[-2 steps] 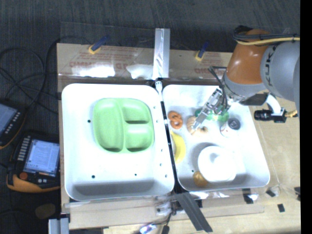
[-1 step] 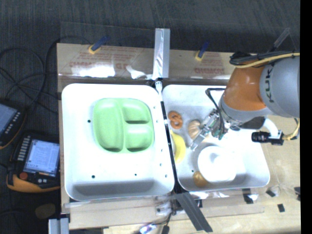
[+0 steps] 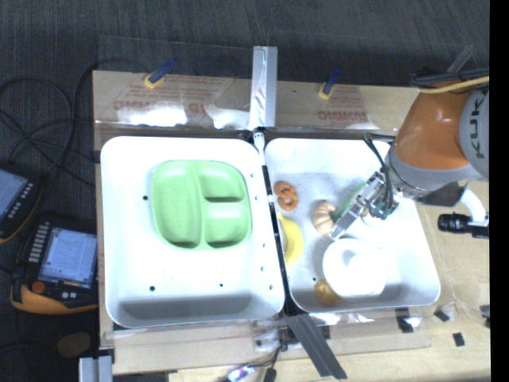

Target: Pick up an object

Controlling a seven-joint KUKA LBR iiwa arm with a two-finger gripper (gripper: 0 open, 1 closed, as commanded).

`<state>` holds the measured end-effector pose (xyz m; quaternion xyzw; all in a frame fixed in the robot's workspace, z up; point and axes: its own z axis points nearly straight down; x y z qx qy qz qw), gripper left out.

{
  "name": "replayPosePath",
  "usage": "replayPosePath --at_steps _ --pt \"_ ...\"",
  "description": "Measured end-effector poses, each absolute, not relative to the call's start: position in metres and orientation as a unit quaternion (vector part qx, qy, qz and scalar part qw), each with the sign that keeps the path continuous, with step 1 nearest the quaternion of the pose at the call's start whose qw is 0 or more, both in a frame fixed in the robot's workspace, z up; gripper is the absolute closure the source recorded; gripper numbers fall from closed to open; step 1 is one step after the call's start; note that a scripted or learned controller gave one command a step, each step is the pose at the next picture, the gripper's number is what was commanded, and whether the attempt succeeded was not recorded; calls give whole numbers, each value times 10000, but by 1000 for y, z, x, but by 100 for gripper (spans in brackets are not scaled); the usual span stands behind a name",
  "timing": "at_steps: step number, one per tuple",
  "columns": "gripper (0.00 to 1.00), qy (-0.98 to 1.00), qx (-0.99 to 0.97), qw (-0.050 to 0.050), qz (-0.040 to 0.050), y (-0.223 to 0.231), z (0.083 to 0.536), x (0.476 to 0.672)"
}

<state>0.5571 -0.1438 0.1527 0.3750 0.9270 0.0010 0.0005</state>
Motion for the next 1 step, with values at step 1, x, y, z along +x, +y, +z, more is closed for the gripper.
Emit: replayPosePath --at_steps 1 --pt "0 8632 5049 44 8 -126 89 643"
